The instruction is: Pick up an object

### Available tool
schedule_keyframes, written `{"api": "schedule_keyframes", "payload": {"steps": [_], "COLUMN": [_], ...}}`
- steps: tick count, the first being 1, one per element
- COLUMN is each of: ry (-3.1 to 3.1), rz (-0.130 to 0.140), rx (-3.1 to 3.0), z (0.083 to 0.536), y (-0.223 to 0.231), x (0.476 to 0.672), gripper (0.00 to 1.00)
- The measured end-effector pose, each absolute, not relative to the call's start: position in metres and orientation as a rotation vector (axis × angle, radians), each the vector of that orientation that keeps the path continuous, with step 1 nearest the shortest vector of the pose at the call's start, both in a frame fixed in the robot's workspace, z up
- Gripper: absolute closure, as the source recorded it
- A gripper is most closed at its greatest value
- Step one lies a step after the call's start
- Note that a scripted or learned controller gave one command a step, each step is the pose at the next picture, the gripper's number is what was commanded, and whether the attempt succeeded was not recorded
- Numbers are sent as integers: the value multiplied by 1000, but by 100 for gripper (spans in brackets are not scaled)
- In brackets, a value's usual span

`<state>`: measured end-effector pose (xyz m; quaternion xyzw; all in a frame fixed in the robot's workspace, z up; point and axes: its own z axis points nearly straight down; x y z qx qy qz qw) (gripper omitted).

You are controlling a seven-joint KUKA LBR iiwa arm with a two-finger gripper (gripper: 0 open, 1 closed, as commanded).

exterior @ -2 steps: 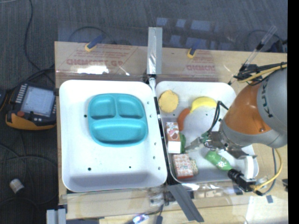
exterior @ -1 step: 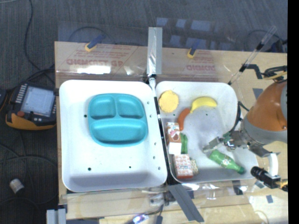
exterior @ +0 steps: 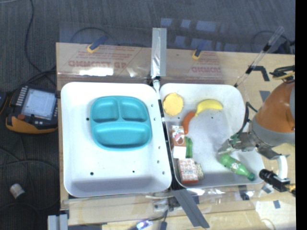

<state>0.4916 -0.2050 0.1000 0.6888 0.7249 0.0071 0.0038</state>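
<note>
Green bottle [exterior: 236, 166] lies on its side at the near right corner of the right bin [exterior: 211, 128], and we see the gripper [exterior: 230, 145] low just beside its far end; how its tips stand we cannot tell. Banana [exterior: 209, 106] and boxes [exterior: 184, 159] lie leftward; a blue tray [exterior: 120, 122] fills the left bin [exterior: 76, 143]

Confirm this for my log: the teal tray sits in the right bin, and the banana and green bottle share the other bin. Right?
Not quite. The camera view shows the teal tray in the left bin; the banana and green bottle share the right bin.
</note>
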Motion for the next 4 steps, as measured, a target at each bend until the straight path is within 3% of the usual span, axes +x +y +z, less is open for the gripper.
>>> {"api": "schedule_keyframes", "payload": {"steps": [1, 2, 3, 4], "ry": [2239, 2239, 2256, 2269], "rz": [-4, -5, 1, -5], "rx": [2203, 2204, 2192, 2172], "z": [191, 191, 96, 166], "y": [-177, -177, -204, -170], "x": [513, 513, 498, 588], "gripper": [100, 0, 0, 0]}}
